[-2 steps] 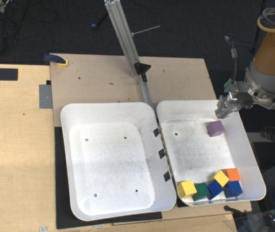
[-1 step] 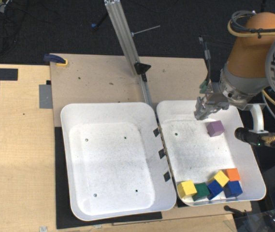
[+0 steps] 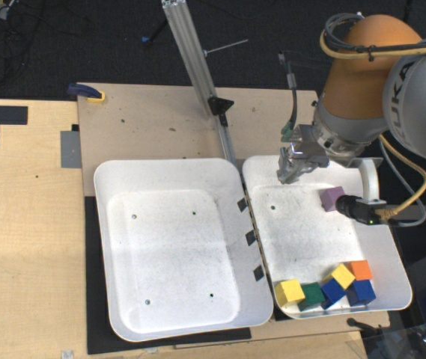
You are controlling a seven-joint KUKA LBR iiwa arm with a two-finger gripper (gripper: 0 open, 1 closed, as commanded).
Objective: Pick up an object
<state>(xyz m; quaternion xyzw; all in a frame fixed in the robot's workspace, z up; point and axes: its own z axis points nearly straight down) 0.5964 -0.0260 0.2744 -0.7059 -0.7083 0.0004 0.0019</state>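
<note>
Looking down at a slant, you see the desk (image 3: 145, 126), tan, carrying two shallow white bins side by side. Left bin (image 3: 115, 193): bare white floor w/ a few dark specks. Right bin (image 3: 272, 245): holds all the blocks. The arm (image 3: 370, 73), grey w/ an orange band, comes in from the right and ends over the right bin's far edge. An angled aluminium rail (image 3: 194, 58) runs from top centre down toward the gap btwn the bins. The tool (image 3: 293, 163) hangs above the far-left part of the right bin; you cannot tell whether its fingers are spread or pressed together, and no block shows btwn them. Task items: purple block (image 3: 332, 198) near the bin's right wall, well apart from the rest. Clustered in the near-right corner: yellow block (image 3: 290, 291), green block (image 3: 312, 295), blue block (image 3: 332, 294), second yellow block (image 3: 342, 276), orange block (image 3: 360, 269), dark blue block (image 3: 361, 292), touching or just beside one another.
</note>
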